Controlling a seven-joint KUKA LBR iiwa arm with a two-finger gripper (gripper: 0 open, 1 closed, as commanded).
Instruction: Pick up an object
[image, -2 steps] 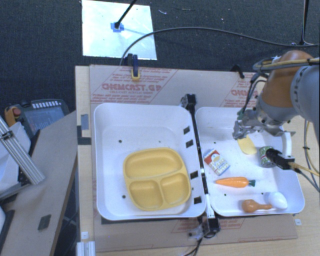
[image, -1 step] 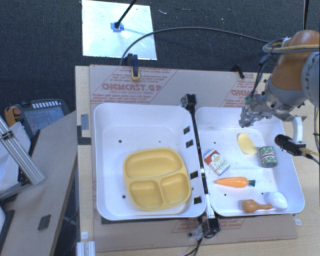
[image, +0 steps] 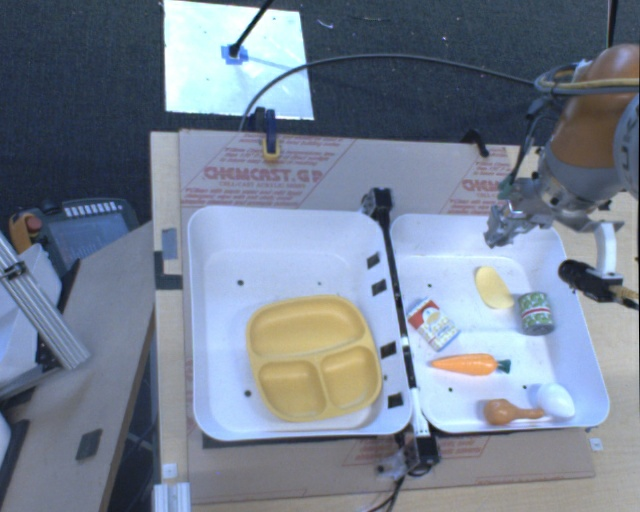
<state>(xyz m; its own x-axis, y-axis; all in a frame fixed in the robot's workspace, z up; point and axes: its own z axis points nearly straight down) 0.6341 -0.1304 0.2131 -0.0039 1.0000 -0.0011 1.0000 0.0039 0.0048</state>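
Overhead view of the two-bin bench. We see the gripper (image: 500, 232) hanging over the far right part of the right bin (image: 440, 262), above bare white floor; whether it is spread or pressed together we cannot tell, and nothing shows in its grasp. The task names no particular object, so we treat the nearest one as the likely candidate: a pale yellow chip-shaped piece (image: 493, 287), lying just on the near side of the gripper and very slightly left of it, its long axis running roughly far-to-near. We judge that the coming move turns on this short offset: a small shift toward the near edge, then a descent.

Other contents lie further toward the near edge. A small green can (image: 537, 313) stands just right of the yellow piece, close enough to crowd a wide approach. A small carton (image: 433, 325) lies near the divider, a toy carrot (image: 468, 365) lies crosswise below it, and a brown drumstick-like piece (image: 510, 410) touches a white egg (image: 555, 400) at the near right corner. The left bin (image: 215, 250) holds a yellow divided tray (image: 313, 355), well apart from the gripper.
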